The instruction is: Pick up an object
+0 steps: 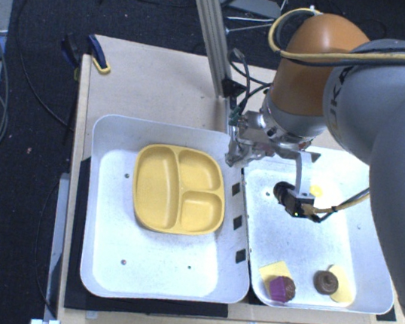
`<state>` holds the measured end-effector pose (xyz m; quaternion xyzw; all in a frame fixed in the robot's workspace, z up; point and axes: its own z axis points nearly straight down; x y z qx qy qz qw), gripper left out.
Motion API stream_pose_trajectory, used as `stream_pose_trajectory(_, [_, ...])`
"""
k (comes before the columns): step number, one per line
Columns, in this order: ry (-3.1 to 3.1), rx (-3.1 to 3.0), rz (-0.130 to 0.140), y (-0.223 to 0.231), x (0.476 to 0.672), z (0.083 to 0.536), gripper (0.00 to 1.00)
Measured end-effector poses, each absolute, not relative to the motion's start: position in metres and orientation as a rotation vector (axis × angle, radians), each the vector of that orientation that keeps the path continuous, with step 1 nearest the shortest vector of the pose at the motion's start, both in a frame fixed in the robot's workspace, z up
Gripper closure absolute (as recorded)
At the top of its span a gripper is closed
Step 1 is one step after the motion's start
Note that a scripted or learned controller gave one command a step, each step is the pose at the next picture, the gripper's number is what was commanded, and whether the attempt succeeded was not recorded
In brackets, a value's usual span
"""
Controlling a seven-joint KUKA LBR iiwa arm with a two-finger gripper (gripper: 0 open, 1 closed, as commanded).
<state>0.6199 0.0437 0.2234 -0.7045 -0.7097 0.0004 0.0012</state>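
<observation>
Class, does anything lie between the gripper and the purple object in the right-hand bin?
Nothing visible does. The gripper hangs by the bins' shared wall at the far end, and the bare floor of the right bin runs from there to the purple object. The brown disc lies off to one side.

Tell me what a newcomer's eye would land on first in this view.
The yellow divided plate stands out first, lying in the left bin toward its back. Next comes the big grey arm with its orange band, reaching in from the right, its gripper near the rims between the bins. Near the right bin's front edge sit a purple ball and a brown ring.
</observation>
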Motion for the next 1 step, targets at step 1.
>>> stream_pose_trajectory(1, [-2.23,-2.213,-0.002,0.0897,0.6139,0.2329,1.0])
